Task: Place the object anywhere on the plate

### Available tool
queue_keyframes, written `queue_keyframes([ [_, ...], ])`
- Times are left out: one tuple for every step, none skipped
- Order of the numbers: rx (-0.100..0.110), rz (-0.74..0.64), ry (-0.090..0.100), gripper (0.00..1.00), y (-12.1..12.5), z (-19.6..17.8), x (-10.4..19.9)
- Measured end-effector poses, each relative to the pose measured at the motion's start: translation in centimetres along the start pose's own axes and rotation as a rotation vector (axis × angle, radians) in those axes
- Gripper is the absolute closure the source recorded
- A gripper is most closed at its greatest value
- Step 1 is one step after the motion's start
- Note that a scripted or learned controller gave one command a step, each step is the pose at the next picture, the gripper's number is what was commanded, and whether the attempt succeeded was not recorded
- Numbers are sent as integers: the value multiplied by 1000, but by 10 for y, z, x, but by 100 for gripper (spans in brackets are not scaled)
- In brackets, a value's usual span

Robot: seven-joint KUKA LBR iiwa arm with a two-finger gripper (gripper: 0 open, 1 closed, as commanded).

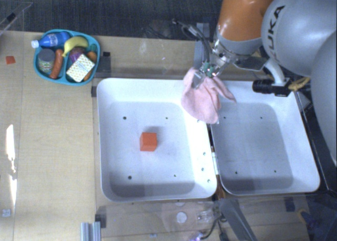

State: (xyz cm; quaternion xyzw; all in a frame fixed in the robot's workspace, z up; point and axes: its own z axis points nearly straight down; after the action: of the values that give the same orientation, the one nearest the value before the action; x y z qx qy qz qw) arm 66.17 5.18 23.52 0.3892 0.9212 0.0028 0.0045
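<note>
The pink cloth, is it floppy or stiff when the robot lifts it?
Probably floppy: the pink cloth hangs in soft folds under the gripper, draping over the rim between the bins. It looks light, since it dangles from one pinched corner. It might swing or slip when moved.
</note>
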Motion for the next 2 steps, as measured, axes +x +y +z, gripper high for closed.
queue_keyframes([
  [-2, -403, 1, 100, 34, 5, 49],
  [-5, -803, 0, 100, 61, 8, 73],
])
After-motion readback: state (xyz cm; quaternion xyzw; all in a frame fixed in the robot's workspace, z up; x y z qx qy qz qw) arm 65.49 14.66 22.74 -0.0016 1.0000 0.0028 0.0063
